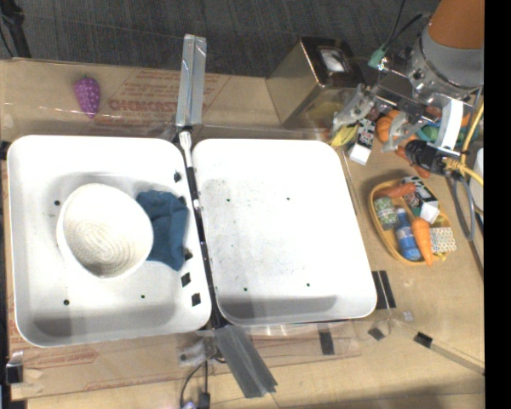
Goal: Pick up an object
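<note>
My claw [383, 113] hangs at the upper right of the frame, beyond the right bin [277, 301]; I cannot tell its state. The white woven bowl [106, 228] and blue cloth [168, 227], touching, lie far left and lower, in the left bin [34, 313].

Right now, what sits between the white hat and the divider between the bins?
In the camera view, a crumpled blue cloth lies between the white hat and the divider, touching the hat's right edge.

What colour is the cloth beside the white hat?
Dark blue cloth, seen in the camera view, left bin.
</note>
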`<state>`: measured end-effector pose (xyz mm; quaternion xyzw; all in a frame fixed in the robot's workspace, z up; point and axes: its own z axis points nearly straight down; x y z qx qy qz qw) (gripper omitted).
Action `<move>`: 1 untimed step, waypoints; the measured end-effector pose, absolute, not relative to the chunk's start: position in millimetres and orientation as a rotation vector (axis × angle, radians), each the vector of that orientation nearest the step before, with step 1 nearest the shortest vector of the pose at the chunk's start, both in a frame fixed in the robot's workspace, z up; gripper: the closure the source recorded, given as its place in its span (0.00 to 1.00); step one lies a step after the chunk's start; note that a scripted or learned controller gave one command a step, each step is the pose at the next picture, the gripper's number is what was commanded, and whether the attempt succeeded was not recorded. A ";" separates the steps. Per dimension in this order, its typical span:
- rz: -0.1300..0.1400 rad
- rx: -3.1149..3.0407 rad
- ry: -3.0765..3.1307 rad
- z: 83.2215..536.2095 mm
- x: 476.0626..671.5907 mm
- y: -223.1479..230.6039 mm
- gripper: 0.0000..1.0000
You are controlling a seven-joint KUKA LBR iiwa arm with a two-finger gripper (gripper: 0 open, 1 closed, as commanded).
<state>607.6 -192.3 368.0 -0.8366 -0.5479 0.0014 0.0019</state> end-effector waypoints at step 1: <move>0.009 -2.616 -1.728 377.3 608.2 -190.6 1.00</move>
